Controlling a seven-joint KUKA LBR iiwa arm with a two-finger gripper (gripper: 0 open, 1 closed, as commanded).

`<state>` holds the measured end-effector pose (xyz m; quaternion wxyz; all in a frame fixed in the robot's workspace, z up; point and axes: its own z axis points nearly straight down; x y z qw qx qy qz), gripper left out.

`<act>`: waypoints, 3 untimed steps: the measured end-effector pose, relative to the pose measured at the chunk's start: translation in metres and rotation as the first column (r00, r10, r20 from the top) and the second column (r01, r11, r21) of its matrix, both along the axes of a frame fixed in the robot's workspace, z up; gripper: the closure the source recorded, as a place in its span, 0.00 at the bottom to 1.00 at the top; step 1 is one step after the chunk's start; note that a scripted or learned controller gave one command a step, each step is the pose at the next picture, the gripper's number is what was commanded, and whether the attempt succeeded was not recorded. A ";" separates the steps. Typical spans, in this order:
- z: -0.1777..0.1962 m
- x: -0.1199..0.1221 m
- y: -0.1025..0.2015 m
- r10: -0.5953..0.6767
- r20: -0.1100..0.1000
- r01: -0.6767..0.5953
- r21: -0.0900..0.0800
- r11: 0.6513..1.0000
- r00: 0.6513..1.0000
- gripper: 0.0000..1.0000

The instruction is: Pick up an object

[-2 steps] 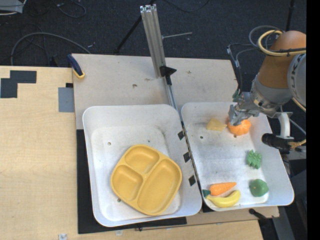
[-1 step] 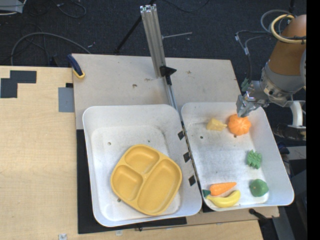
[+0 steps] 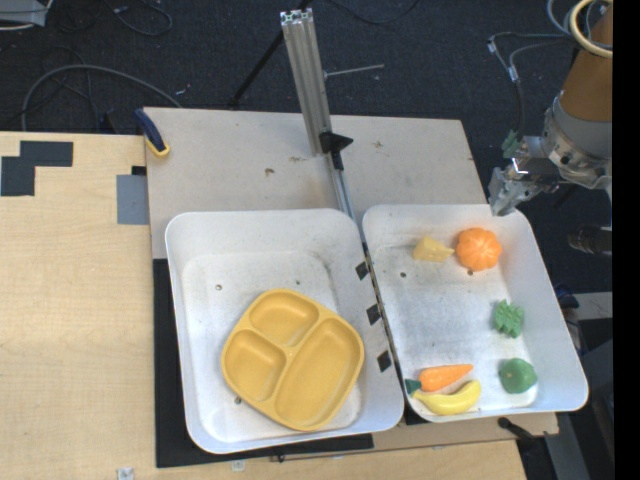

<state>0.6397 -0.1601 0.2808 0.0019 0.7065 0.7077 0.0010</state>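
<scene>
Hand point(image 3: 503, 200): hovering over right bin's point(image 3: 556, 308) far corner, grip state impossible to tell. Nearest item: orange point(image 3: 479, 249). Advice: centering above it before descending, avoiding the rim.

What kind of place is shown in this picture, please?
Probably a robotics lab: a robot arm reaches toward two white bins holding toy food such as an orange, with cables on the dark floor.
</scene>
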 end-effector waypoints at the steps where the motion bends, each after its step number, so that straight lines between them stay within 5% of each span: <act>1: -0.001 -0.022 0.054 0.003 -0.008 -0.003 0.003 1.000 1.000 1.00; 3: -0.007 -0.057 0.150 0.003 -0.009 -0.003 0.003 1.000 1.000 1.00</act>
